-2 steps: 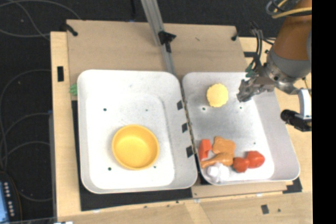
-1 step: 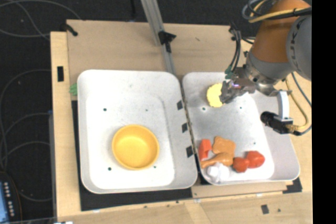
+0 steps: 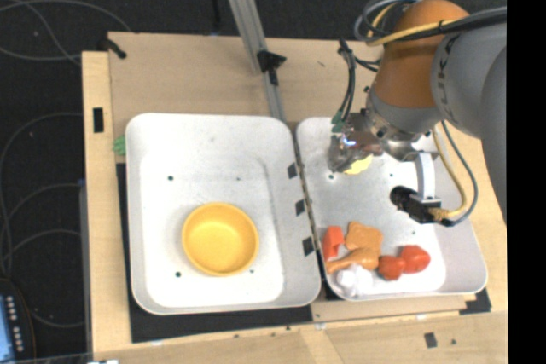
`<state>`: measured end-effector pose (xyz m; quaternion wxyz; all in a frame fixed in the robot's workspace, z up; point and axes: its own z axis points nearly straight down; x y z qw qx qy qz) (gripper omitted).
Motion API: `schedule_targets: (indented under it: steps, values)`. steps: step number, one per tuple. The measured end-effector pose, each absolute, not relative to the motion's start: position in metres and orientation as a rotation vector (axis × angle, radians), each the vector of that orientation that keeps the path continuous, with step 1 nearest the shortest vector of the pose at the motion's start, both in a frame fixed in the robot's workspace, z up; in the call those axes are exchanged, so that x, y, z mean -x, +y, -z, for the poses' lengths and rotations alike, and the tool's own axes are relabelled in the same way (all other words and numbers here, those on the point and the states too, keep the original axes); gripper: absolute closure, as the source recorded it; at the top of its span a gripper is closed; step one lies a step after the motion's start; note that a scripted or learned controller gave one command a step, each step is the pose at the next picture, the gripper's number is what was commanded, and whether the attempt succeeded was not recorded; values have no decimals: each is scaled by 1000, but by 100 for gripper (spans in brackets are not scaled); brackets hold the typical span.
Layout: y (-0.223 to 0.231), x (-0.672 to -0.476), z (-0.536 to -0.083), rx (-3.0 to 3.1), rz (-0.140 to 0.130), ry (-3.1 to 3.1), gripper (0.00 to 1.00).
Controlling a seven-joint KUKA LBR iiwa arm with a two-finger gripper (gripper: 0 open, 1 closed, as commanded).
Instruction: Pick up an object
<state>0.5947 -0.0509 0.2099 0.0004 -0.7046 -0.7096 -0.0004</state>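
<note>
Arm comes in from the right, orange band above the wrist, tool down over the far left part of the right bin. Small pale yellow object sits right at the tool tip, touching or just under it; cannot tell if it is between the fingers. Fingers hidden by the wrist body, so open or closed: cannot tell.

Rest of the right bin's things are bunched at the near edge, well apart from the tool: orange carrot-like piece by the left wall, tan toy beside it, white crumpled item below, red object to the right. Black cable connector hangs off the arm over the bin middle, between tool and pile.

Left bin holds a yellow bowl, upright, near-centre. Black clips join the bins along the shared wall. Slanted metal rail crosses the wooden surface behind the bins, ending just left of the tool.
</note>
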Motion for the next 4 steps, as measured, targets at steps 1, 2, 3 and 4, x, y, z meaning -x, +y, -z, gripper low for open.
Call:
schedule_targets:
  steps: [1,2,3,4]
  values:
    - [1,-598,-210,2212,4,-2230,100]
    - [40,-594,-225,2217,3,-2226,100]
    - [85,-595,-230,2212,3,-2230,100]
    - [82,-595,-230,2217,1,-2226,0]
